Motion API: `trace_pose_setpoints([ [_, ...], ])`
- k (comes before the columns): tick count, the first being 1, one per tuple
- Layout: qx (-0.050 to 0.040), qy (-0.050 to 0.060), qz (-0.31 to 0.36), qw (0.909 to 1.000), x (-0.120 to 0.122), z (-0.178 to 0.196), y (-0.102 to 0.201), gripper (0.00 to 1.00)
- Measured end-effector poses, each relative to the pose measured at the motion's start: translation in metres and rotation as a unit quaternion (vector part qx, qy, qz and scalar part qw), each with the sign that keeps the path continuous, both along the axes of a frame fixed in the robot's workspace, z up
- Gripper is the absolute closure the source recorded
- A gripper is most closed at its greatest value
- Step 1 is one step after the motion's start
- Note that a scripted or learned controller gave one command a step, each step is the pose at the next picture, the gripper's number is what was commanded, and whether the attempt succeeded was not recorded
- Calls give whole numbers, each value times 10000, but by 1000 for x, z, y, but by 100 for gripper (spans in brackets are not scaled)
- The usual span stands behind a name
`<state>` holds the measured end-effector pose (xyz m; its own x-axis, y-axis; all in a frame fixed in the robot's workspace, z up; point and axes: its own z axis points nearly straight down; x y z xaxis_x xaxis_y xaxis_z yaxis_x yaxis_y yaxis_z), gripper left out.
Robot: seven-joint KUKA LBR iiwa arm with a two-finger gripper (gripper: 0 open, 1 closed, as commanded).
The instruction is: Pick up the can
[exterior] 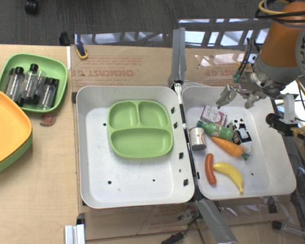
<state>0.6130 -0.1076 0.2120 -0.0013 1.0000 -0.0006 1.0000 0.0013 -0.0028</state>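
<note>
The can (196, 138) is a small silver tin that rests against the left wall of the right bin (274, 187). My gripper (238, 99) hangs over the back of that bin, up and to the right of the can and well apart from it. Its fingers (223, 97) are spread open, and nothing sits between them. The grey arm with its orange band (284, 34) comes in from the upper right.
Beside the can lie a green bottle (219, 131), a carrot (227, 146), a red sausage (210, 168), a banana (230, 174), a pink packet (212, 115) and a black-and-white piece (241, 131). A green divided plate (140, 127) sits in the left bin (91, 177). Orange plates (5, 131) and a green tray of bottles (33, 83) stand at far left.
</note>
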Motion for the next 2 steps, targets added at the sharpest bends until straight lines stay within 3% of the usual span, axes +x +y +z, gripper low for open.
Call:
trace_pose_setpoints([
  [1, 1, -17, 206, 9998, -3, -109, 14, 0],
  [2, -4, -17, 175, 9998, -4, -100, 11, 100],
])
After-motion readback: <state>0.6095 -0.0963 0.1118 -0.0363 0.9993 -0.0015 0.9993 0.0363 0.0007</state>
